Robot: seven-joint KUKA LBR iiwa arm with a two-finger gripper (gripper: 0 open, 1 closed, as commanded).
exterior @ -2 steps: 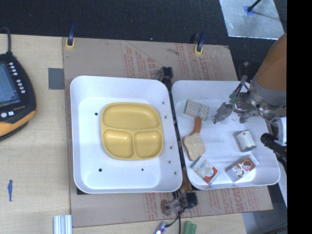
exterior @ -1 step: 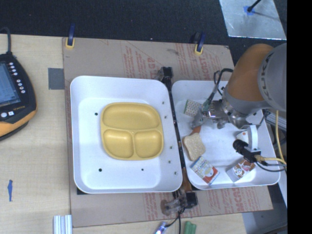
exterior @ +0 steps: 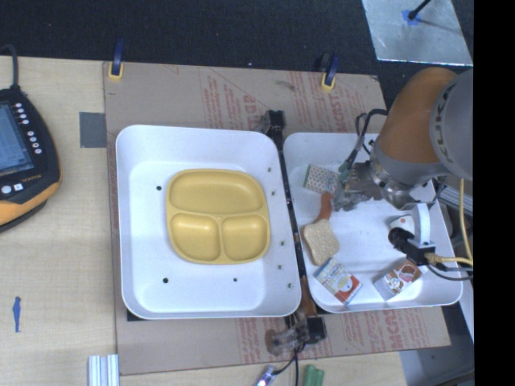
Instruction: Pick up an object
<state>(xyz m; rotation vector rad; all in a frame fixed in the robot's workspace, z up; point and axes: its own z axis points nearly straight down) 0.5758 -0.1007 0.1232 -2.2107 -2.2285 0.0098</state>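
The grey arm's gripper (exterior: 348, 190) is reaching down into the right bin (exterior: 366, 292) near its far-left corner, beside a patterned packet (exterior: 319, 177) and an orange-brown piece (exterior: 324, 207). Whether it is gripping anything cannot be told. A bread slice (exterior: 320, 240) is lying by the left wall; two small cartons (exterior: 336, 281) (exterior: 399, 278) are sitting along the near edge. A yellow divided plate (exterior: 217, 215) is resting mid-left bin (exterior: 137, 288).

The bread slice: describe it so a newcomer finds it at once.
Look in the right-hand white bin, along its left wall. The bread slice lies flat there, just below a thin orange-brown piece. It is plain tan with a crust edge, unlike the printed cartons nearer the bin's front.
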